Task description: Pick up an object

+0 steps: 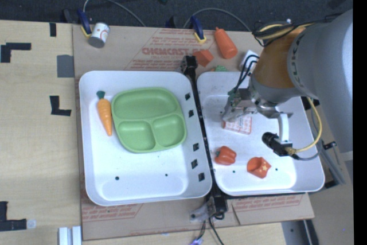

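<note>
My gripper (234, 111) hangs low over the middle of the right bin (304, 181), reaching in from the right. Directly under and just right of it lies a small white packet with red print (242, 124), partly covered by the gripper; whether they touch is unclear. Two red-orange pepper-like pieces lie nearer the front of that bin, one (225, 155) on the left and one (259, 166) on the right. In the left bin (92, 169) a green divided plate (150, 119) sits beside an orange carrot (104, 115).
Behind the bins on the cardboard lie an orange carrot-shaped toy (225, 43), a small orange block (205, 57) and a small can (99, 33). Blue clamps (199, 36) hold the cardboard's back edge. A black divider (198, 123) separates the bins. Cables trail near the arm's wrist.
</note>
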Motion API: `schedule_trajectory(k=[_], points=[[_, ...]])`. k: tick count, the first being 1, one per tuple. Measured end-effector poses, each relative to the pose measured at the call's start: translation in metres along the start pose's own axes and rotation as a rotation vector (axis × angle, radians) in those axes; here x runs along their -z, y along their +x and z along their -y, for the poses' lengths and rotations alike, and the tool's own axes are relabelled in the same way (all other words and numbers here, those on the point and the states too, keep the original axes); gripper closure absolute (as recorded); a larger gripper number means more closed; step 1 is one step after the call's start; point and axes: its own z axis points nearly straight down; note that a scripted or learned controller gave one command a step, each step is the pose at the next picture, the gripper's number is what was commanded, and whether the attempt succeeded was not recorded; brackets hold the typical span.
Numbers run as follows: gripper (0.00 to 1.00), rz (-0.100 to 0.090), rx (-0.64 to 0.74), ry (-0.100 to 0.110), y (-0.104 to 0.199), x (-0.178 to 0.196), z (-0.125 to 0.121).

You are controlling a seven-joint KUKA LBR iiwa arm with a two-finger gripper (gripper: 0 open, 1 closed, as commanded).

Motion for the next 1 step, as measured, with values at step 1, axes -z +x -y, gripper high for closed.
schedule_trajectory(k=[1], points=[[0.00, -0.001, 0.001, -0.001, 0.0005, 0.0008, -0.0006]])
